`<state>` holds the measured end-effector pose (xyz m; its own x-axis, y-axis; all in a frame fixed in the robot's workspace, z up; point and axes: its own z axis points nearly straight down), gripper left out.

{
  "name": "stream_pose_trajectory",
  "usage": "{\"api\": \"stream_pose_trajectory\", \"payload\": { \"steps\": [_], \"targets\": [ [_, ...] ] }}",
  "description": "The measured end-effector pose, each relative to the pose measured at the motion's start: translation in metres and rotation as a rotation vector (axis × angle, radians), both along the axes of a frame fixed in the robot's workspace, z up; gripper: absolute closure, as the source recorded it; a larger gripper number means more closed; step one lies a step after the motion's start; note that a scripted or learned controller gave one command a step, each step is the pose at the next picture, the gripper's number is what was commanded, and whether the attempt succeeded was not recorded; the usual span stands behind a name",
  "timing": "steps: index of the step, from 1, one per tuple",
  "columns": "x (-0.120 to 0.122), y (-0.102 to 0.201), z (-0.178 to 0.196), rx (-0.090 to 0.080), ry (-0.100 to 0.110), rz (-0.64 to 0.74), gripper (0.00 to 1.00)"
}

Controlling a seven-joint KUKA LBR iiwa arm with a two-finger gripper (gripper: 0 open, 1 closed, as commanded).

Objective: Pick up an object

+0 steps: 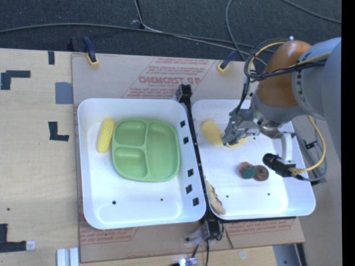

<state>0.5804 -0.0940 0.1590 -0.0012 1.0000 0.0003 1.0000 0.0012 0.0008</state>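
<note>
The gripper (233, 138) hangs low in the right bin (277, 201), beside a yellow banana (211, 132) lying slantwise; jaw state unclear.

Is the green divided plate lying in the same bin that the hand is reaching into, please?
No, the green divided plate lies in the left bin beside a corn cob, while the hand is over the right bin.

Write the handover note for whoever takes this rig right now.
Claw: low in the right bin, at the yellow piece; whether it grips anything cannot be told.
Right bin also has a small red and brown item and a pale piece at its left wall.
Left bin: green divided plate, corn cob beside it.
Done: nothing lifted.
Left: grasp and raise one object.
</note>
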Motion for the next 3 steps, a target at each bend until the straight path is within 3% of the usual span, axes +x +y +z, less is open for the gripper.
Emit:
{"api": "stream_pose_trajectory", "payload": {
  "steps": [2, 3],
  "targets": [
    [0.012, 0.004, 0.107, -0.001, -0.004, 0.0, 1.0],
    [0.021, 0.063, 0.105, 0.0, 0.001, 0.005, 1.0]
  ]
}}
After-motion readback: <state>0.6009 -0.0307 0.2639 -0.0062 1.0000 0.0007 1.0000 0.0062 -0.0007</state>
